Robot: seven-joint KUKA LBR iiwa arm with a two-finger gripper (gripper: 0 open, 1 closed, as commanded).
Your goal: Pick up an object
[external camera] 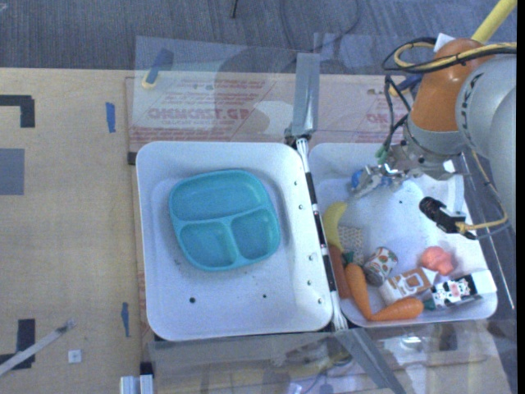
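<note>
My gripper (371, 177) hangs low over the far left part of the right bin (484, 302), pointing left. A small blue bit (358, 182) shows right at its tip; I cannot tell whether it is held. Nearer the front lie a yellow banana-like piece (334, 218), a pale mesh piece (353, 237), two orange carrots (357, 290) (399, 309), a brown-and-white cup (381, 264), a small carton (410, 283), a pink-orange lump (438, 259) and a black-and-white toy (456, 290).
The left bin (164, 302) holds a teal divided plate (223, 218). A ridge (314, 220) separates the two bins. The arm's grey body and orange band (443, 97) reach in over the right bin's far right corner.
</note>
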